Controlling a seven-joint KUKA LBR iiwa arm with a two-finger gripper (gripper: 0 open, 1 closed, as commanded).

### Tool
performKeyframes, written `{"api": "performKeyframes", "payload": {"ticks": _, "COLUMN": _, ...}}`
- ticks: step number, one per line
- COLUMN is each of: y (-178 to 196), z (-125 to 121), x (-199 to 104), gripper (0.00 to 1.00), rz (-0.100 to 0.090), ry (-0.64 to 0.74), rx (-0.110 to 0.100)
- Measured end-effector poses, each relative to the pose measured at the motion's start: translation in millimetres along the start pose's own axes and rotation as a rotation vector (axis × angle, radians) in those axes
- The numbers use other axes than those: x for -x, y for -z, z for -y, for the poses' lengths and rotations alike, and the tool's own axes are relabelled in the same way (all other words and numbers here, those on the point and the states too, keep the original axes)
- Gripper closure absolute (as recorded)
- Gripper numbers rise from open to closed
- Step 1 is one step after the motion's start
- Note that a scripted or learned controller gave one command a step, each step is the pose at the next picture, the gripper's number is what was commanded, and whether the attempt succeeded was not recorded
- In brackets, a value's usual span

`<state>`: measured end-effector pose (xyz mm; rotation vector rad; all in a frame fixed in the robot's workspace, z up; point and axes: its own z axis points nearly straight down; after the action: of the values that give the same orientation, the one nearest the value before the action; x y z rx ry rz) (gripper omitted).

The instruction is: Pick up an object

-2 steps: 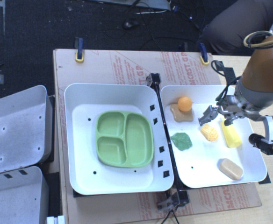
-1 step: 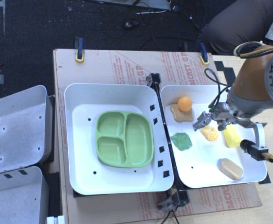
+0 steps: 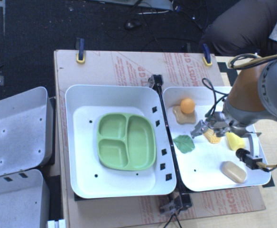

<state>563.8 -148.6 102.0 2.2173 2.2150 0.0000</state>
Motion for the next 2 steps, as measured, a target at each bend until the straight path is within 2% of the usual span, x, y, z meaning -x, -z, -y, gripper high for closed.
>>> {"api": "performKeyframes", "payload": {"ticks": 1, "y": 14, "z": -3, "x": 1, "gripper": 1.0, "rz": 0.003, "ry": -0.001, "rx": 0.01}}
{"api": "performKeyframes", "payload": {"ticks": 2, "y": 57, "z": 1, "x": -3, "gripper": 1.0, "rz": -0.005, "ry": 0.003, "rx": -0.004}}
